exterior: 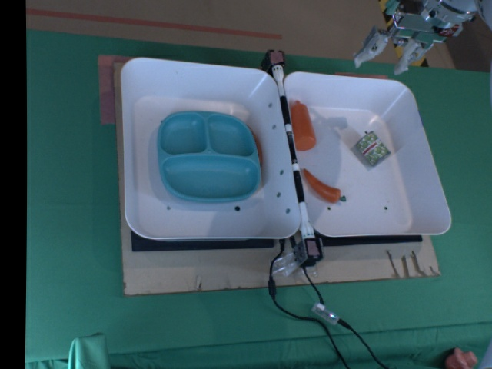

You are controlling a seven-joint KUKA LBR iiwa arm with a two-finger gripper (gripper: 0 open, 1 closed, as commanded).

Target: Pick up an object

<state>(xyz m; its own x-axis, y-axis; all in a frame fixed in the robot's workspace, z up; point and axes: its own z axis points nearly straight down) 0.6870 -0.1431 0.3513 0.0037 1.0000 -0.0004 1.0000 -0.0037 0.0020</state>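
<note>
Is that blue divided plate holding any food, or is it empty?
Empty. The blue divided plate lies flat in the left bin, and all three compartments show bare teal surface.

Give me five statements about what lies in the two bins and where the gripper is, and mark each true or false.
1. The teal divided plate lies in the left bin. True.
2. The gripper holds the small green packet. False: the packet lies in the right bin, and the gripper hangs above that bin's far right corner with nothing between its fingers.
3. Two orange items lie in the right bin near the divider. True: an orange cylinder and an orange carrot.
4. The carrot rests on the plate. False: it lies on the right bin's floor.
5. The plate has three compartments. True.
</note>
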